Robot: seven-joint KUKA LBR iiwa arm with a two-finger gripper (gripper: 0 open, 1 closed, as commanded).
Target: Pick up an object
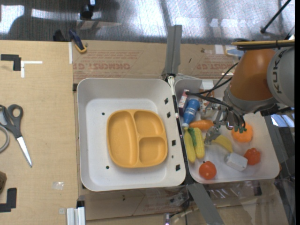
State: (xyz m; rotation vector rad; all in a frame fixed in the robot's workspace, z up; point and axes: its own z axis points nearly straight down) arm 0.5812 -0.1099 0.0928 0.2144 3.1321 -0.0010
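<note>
Right bin point(272, 172), shallow white plastic with rounded corners, holds the pickable clutter. Corn cob point(198, 143), yellow and ridged with a green husk strip, lies lengthwise along the bin's left wall beside a second slim yellow piece point(190, 146). Carrot point(202, 124), smooth orange and tapered, lies crosswise just above the corn. Blue bottle point(191, 110), cylindrical with a white end, sits tilted above the carrot near the divider. Banana point(224, 142), curved and yellow, lies mid-bin. Small orange fruit point(243, 133) with a green stem cap sits right of it. Two glossy red tomatoes: tomato point(207, 170) at the near edge, second tomato point(252, 156) farther right. Grey block point(236, 161), boxy and matte, lies between them.

Gripper point(216, 131) hangs over the middle of this bin, metal tips pointing down between carrot and banana, just above the banana's left end. Whether the fingers are released or clenched cannot be told; nothing is seen between them. Black cables loop across the wrist. Arm point(255, 81) enters from the right, its bulky orange band over the bin's far right corner, grey casing behind.

Left bin point(89, 125), same white plastic, carries a yellow three-compartment tray point(137, 138), rounded and matte, centred.

Desk point(37, 125) is pale wood grain; scissors point(18, 130) with grey handles lie at its left edge. Brown cardboard point(122, 62) lines the far side behind the bins.
</note>
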